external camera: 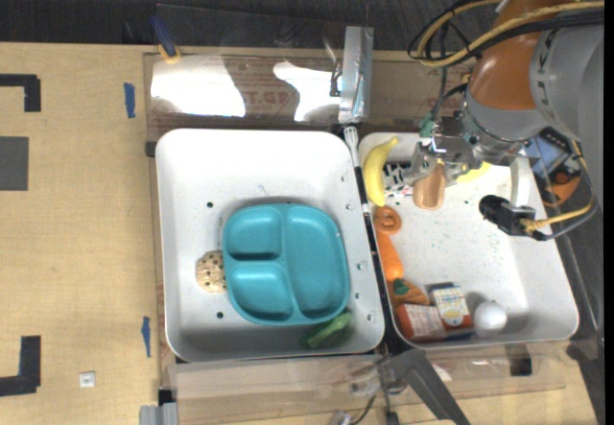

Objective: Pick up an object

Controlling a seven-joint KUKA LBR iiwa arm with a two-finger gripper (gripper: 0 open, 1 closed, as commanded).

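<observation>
Claw [431, 185] pinching a tan sausage-shaped object [431, 191] (upright) over the right bin [537, 270], banana [375, 169] beside.

Right bin's [537, 289] middle lies open; banana [373, 170], carrot [389, 250] crowd its left wall.

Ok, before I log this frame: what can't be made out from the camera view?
- End effector: the wrist covers it, so whether it holds anything is hidden.
- Cookie: its right part is tucked under the teal divided plate.
- Green item: the plate's corner covers part of it, so its type is unclear.
- Small carton: label too small to read.
- Banana: its top end sits in glare.
</observation>
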